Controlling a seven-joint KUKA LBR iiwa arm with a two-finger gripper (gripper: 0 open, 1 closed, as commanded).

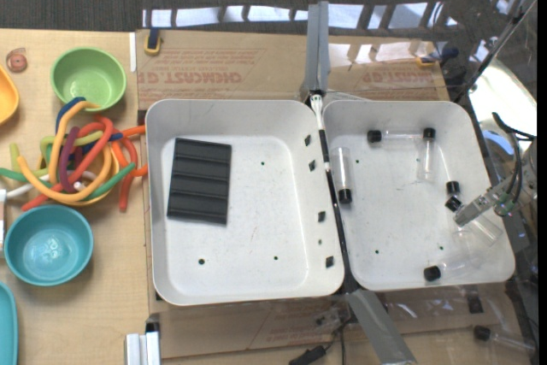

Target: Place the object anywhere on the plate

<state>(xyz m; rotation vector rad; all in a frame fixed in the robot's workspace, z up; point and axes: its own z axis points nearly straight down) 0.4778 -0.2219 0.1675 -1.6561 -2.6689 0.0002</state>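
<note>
A black ribbed rectangular plate [202,181] lies flat in the left part of the left bin [256,291]. Nothing rests on it. The right bin [402,279] holds several clear plastic tubes with black caps. One tube [400,134] lies crosswise near the far wall. Another tube [342,175] lies along the left wall. A third tube [444,265] rests by the near right corner. Small black caps [452,195] sit near the right wall, next to a short grey piece [475,208] whose nature I cannot tell.
Left of the bins, on the wooden bench, stand a green bowl [88,79] and a teal bowl [49,244], with a tangle of coloured cords [81,158] between them. A metal divider [318,47] rises behind the bins. Cables [510,175] hang at the right edge.
</note>
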